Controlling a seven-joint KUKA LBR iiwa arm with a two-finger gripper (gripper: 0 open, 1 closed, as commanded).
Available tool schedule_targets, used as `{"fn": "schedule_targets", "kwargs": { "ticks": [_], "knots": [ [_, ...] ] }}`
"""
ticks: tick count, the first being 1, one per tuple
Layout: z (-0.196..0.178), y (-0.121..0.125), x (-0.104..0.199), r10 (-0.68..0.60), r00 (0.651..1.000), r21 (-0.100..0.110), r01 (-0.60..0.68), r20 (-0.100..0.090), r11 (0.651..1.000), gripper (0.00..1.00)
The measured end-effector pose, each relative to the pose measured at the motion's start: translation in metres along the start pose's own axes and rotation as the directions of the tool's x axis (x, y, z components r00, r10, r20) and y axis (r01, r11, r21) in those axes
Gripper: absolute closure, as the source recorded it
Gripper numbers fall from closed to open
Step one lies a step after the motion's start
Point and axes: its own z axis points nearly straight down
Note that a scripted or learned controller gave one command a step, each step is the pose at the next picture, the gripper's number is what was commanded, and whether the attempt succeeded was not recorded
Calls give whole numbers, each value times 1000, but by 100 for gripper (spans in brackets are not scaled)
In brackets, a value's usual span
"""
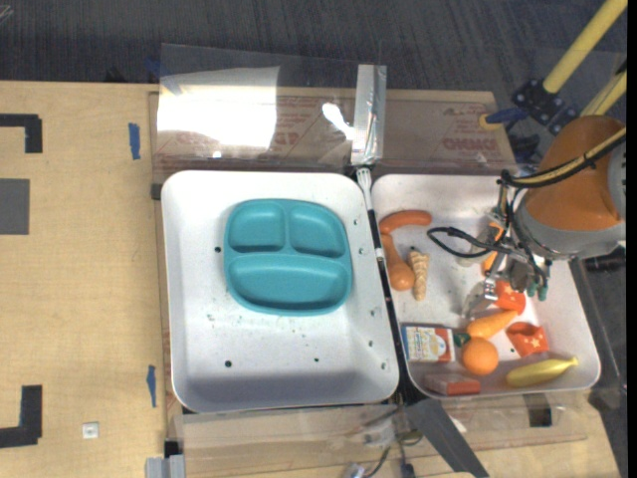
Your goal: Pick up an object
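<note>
The pincer (495, 289), its spread impossible to tell, hung in the right bin (582, 312) just above a red pepper (510, 300), beside the carrot (490, 323) lying aslant below.

Single fixed camera above bench (70, 267) — slanted downward view, both bins in frame (arm (572, 192) enters right).

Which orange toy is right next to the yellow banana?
The round orange, just left of the banana. The hot dog and the carrot lie far back, by the bin's left wall.
</note>
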Motion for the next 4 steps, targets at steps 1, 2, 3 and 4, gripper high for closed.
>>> {"fn": "schedule_targets", "kwargs": {
  "ticks": [1, 2, 3, 4],
  "knots": [
    [-15, 2, -4, -2, 1000, 0, 2, 15, 1000, 100],
    [-13, 2, -4, -3, 1000, 0, 3, 13, 1000, 0],
    [1, -7, -29, 30, 1000, 0, -30, -2, 1000, 0],
    [2, -29, -64, 90, 996, 1, -90, -2, 996, 0]
  ]
}}
